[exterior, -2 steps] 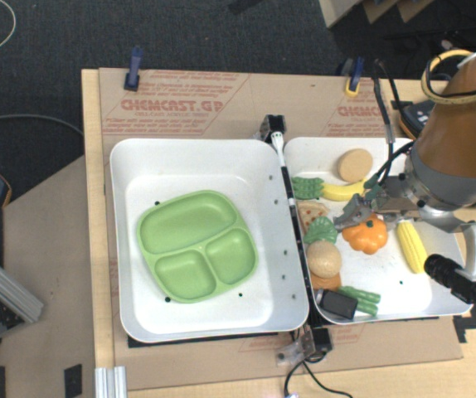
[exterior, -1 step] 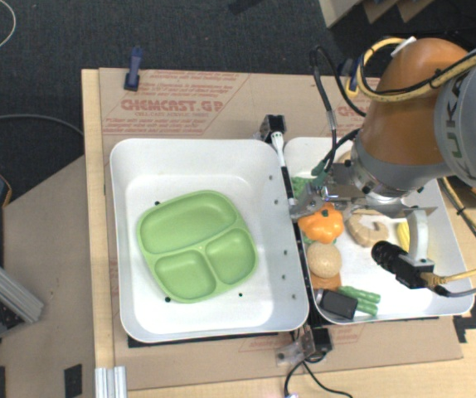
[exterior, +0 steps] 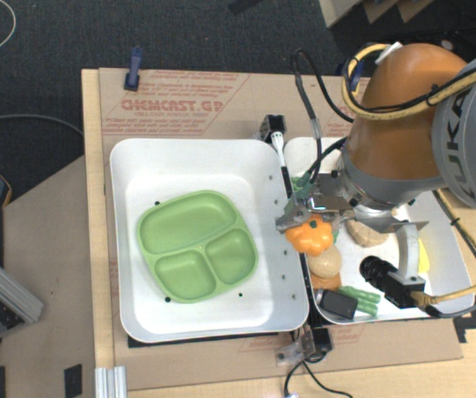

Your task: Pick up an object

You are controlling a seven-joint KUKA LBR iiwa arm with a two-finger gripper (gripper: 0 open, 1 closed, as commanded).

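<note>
My gripper (exterior: 307, 215) hangs over the left edge of the right bin (exterior: 448, 222), under the arm's big orange band. An orange pepper-shaped toy (exterior: 310, 238) sits directly below it, touching or nearly touching it. I cannot tell whether the toy is gripped. Just in front of the toy lies a beige rounded piece (exterior: 326, 263). The arm hides much of the right bin.
The left bin (exterior: 130, 222) holds a green divided plate (exterior: 197, 244). In the right bin's front corner lie a dark flat block (exterior: 337, 305) and green sticks (exterior: 364, 299). A tan lump (exterior: 362, 235) and a yellow piece (exterior: 423, 256) lie further right.
</note>
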